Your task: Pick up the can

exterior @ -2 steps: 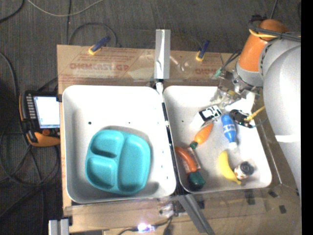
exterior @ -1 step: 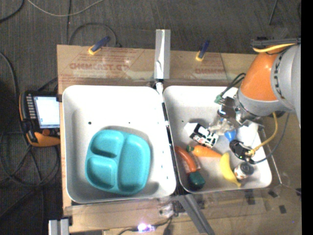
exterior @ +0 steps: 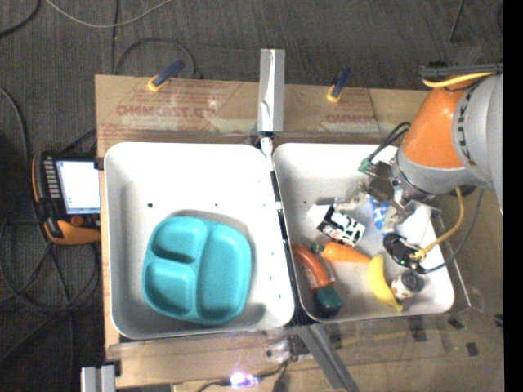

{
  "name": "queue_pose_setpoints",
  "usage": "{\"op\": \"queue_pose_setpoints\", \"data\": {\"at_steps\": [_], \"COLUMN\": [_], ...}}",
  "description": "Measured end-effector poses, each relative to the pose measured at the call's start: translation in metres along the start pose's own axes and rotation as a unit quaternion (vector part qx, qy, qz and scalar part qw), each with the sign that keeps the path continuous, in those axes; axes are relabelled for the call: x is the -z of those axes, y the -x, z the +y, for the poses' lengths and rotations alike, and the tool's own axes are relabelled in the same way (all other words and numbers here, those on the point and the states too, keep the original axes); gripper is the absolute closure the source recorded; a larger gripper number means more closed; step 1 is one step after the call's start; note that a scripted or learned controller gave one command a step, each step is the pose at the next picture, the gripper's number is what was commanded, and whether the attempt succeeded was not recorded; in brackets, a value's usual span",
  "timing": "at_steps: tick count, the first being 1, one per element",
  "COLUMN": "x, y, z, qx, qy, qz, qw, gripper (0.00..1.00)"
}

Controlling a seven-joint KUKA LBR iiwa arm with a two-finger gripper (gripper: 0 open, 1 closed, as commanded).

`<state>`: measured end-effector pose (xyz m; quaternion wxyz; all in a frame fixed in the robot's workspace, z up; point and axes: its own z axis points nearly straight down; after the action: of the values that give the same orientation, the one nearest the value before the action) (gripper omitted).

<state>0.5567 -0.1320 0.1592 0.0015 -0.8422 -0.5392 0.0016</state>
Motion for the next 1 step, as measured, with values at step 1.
{"op": "queue_pose_setpoints", "data": {"at_steps": [1], "x": [-0.0477], "y": [-0.0002], "z": [-0.0206], "qx": [-0.093], "qy": [0.017], "qz": [0.009], "qw": [0.9955], "gripper": [0.0]}}
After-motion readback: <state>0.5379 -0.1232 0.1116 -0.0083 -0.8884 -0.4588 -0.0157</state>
